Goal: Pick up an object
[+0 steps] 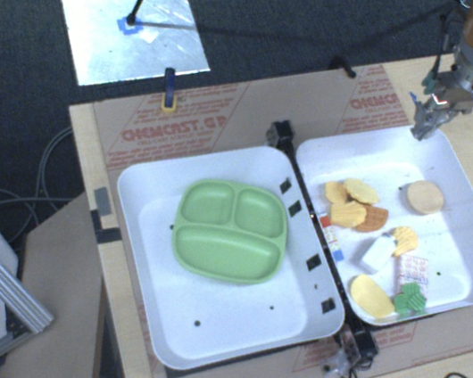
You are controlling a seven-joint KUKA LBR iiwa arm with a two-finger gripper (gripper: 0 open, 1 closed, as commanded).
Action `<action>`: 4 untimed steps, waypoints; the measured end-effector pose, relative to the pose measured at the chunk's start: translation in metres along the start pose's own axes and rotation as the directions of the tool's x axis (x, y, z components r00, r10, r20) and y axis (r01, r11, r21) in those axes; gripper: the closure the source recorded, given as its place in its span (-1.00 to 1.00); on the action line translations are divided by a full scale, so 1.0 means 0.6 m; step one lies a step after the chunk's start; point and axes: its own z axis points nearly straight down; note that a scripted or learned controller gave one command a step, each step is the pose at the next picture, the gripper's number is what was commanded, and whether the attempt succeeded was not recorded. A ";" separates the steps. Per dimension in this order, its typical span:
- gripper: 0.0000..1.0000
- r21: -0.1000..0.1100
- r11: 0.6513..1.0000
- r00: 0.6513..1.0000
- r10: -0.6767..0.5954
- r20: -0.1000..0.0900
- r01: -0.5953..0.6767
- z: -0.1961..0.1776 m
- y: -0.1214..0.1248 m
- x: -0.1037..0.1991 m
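**Arm at the far corner of the right bin, food pieces below it**

Two shallow white bins sit side by side on the wooden surface (231, 107). The left bin (151, 244) holds one thing: a pale green plastic plate (228, 230), rounded, smooth and split into three compartments, lying flat near the middle.

The right bin (468, 215) holds a loose cluster of small toy food pieces. A pile of yellow and orange crinkled chips (354, 204) lies toward its left side. A round tan disc (424, 197) sits apart from them, to their right. Nearer the front edge are a white block (377, 254), a small yellow piece (403, 240), a white packet with red print (411, 271), a smooth yellow oval (371, 295) and a small green piece (409, 300), the last two close to the front wall.

The gripper (430, 115) hangs over the right bin's far right corner, well apart from the food. Whether the jaws are open or closed cannot be told, and nothing is seen between them.
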 end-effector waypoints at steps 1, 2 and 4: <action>1.00 0.004 1.000 1.000 -0.001 -0.002 0.001 -0.007 -0.042 0.060; 1.00 0.005 1.000 1.000 -0.003 -0.003 0.003 0.007 -0.091 0.144; 1.00 0.004 1.000 1.000 -0.004 -0.004 0.004 -0.011 -0.153 0.298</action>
